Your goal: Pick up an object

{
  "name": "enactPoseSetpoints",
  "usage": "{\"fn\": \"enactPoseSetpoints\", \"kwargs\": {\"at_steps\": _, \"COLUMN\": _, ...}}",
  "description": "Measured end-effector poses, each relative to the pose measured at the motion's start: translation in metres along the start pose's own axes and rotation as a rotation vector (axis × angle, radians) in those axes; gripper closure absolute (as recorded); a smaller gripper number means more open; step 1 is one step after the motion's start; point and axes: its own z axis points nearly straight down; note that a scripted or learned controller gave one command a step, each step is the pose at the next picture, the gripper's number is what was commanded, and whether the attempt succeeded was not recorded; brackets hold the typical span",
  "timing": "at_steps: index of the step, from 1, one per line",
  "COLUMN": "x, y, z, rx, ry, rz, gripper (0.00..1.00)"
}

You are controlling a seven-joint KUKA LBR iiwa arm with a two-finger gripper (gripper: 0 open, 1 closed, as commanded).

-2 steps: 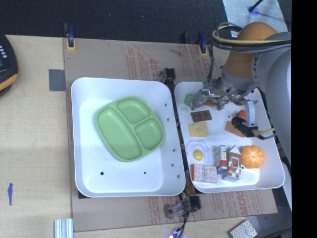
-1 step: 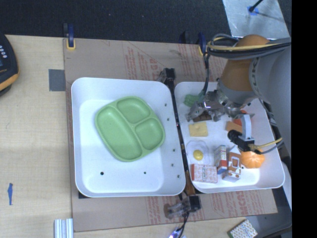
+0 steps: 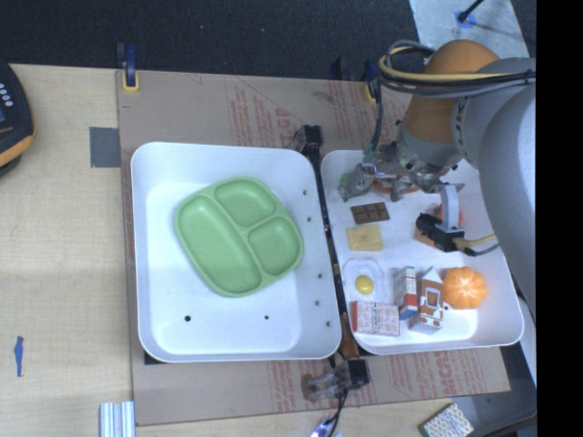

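My gripper [image 3: 381, 178] hangs low over the far end of the right bin [image 3: 496, 335], under the grey arm with its orange band. Right in front of it lie a brown chocolate square [image 3: 370, 213] and a yellow cheese slice [image 3: 365, 238]. Nearer the front are a fried egg [image 3: 363, 283], a pink packet [image 3: 376, 318], two small cartons [image 3: 419, 299] and an orange [image 3: 464, 288]. A small greenish thing [image 3: 350, 186] shows at the gripper's left side; I cannot tell what it is, or whether it is touching the gripper.
The left bin [image 3: 159, 317] holds a green divided plate [image 3: 239, 235]. Clips [image 3: 310, 138] join the bins at the far and near ends. A dark device [image 3: 11, 116] sits at the bench's left edge.
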Motion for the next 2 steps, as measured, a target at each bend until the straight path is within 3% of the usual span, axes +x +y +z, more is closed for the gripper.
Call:
{"fn": "enactPoseSetpoints", "kwargs": {"at_steps": 1, "x": 0.002, "y": -0.028, "z": 0.001, "rx": 0.008, "ry": 0.000, "rz": 0.004, "gripper": 0.00}}
{"fn": "enactPoseSetpoints", "kwargs": {"at_steps": 2, "x": -0.002, "y": 0.000, "z": 0.000, "rx": 0.001, "ry": 0.000, "rz": 0.000, "gripper": 0.00}}
